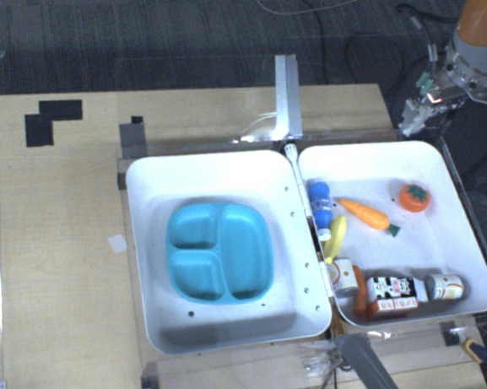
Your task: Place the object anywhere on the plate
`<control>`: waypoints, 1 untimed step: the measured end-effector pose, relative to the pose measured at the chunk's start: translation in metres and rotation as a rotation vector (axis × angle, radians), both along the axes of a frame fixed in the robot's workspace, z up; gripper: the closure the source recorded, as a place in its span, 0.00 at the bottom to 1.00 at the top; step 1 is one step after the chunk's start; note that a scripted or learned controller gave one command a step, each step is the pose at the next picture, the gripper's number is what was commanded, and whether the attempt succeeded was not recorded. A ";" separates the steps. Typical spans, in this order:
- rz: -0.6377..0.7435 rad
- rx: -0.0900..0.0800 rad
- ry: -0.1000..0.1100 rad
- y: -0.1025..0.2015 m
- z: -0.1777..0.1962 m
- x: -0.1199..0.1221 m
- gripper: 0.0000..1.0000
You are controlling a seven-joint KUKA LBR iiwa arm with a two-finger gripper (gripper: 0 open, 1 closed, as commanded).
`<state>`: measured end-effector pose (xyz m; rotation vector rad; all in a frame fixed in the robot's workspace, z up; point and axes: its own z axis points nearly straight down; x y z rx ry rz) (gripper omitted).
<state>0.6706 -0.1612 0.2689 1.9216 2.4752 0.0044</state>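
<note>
Your gripper (416, 117) hangs above the right bin's (448, 214) far right corner; I cannot tell how it is set; the carrot (366, 213) lies below and left of it, long axis slanting down to the right; the blue plate (220, 251) sits bare in the left bin (146, 240), well apart
</note>
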 end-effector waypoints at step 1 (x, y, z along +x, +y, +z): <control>-0.081 0.002 0.002 -0.006 -0.014 -0.040 1.00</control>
